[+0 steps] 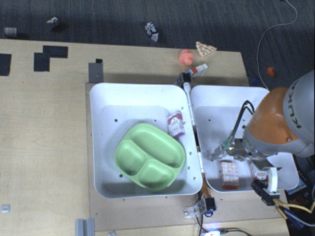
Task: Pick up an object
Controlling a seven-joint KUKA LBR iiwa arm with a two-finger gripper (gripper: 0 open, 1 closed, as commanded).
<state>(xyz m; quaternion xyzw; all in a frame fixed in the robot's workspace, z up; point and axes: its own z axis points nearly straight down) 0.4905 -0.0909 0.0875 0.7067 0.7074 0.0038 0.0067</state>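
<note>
1. Packet [229,174]: the thing nearest the tool, so the likely target. It is a small red-and-white pack lying flat on the floor of the right bin [216,107], close to the front wall.
2. Gripper [231,150]: it hangs low in the right bin, just above and behind the packet, at the end of the arm [275,122]. You see metal parts and a cable, but the tip is too small and too much under the orange wrist to read; you cannot tell how wide it stands, and nothing shows plainly held in it.
3. Second pack [175,124]: a like red-and-white pack lies in the left bin [98,132], against the dividing wall and touching the upper right edge of the green tray [150,155].
4. Green tray: a three-part dish, tilted, in the middle of the left bin and well apart from the tool.
5. Step in hand: judge this as the approach or descent over the packet; no lift is shown.
6. Next move: you should want the tip centred over the packet, lowered to the bin floor, then closed across the pack's narrow side before any rise.
7. Caution: the packet lies near the front wall, so a wall strike or a slide of the flat pack seems the main risk.
</note>
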